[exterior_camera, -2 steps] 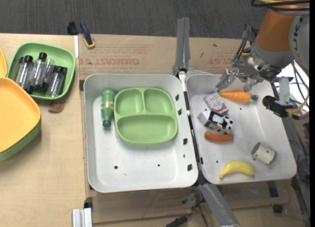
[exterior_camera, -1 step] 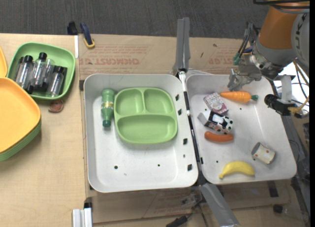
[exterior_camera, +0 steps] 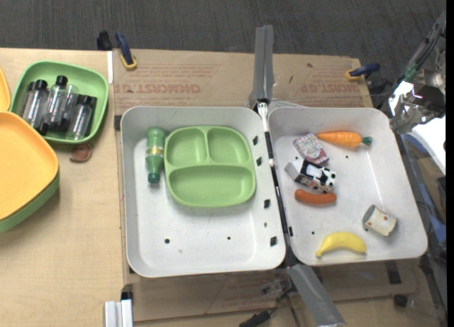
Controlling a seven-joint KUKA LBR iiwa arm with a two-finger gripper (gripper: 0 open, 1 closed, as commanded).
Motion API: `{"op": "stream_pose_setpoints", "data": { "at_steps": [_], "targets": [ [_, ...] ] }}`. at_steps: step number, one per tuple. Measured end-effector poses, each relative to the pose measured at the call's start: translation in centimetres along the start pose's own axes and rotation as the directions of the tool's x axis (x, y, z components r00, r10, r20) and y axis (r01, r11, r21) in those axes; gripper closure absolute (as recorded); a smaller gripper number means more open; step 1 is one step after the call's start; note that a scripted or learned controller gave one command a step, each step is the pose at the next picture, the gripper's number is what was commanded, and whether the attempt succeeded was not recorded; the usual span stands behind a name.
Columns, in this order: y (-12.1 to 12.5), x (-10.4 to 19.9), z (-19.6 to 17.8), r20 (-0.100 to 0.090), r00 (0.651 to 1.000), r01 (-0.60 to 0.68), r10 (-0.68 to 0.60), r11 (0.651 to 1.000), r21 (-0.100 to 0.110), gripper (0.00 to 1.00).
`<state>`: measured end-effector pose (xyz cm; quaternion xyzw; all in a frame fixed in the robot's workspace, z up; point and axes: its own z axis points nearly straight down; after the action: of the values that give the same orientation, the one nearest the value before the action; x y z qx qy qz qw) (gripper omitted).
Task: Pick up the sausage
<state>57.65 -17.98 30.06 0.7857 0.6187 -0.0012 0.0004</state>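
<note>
The sausage (exterior_camera: 314, 196) is a short red-orange piece lying flat in the right bin (exterior_camera: 401, 176), left of the bin's middle. It rests just below a black-and-white cow-patterned toy (exterior_camera: 318, 174) and seems to touch it. A yellow banana (exterior_camera: 340, 244) lies below the sausage, apart from it.
The right bin also holds a pink packet (exterior_camera: 311, 146), a carrot (exterior_camera: 343, 138) and a white block (exterior_camera: 379, 221). The left bin (exterior_camera: 206, 244) holds a green divided plate (exterior_camera: 210, 166) and a green bottle (exterior_camera: 154, 154). A green tray of bottles (exterior_camera: 60, 102) and yellow plates (exterior_camera: 21, 169) sit far left.
</note>
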Motion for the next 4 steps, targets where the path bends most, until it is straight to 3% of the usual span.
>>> {"op": "stream_pose_setpoints", "data": {
  "at_steps": [1,2,3,4],
  "targets": [
    [0.8,0.5,9.5,0.000,0.959,-0.283,0.283,0.959,0.005,1.00],
    [1.9,-1.0,21.0,0.000,0.809,-0.588,0.588,0.809,0.004,1.00],
    [8.1,-1.7,17.9,-0.001,0.916,-0.400,0.400,0.916,0.001,1.00],
    [2.6,-3.0,21.0,-0.002,0.989,-0.151,0.151,0.989,0.003,1.00]
  ]
}}
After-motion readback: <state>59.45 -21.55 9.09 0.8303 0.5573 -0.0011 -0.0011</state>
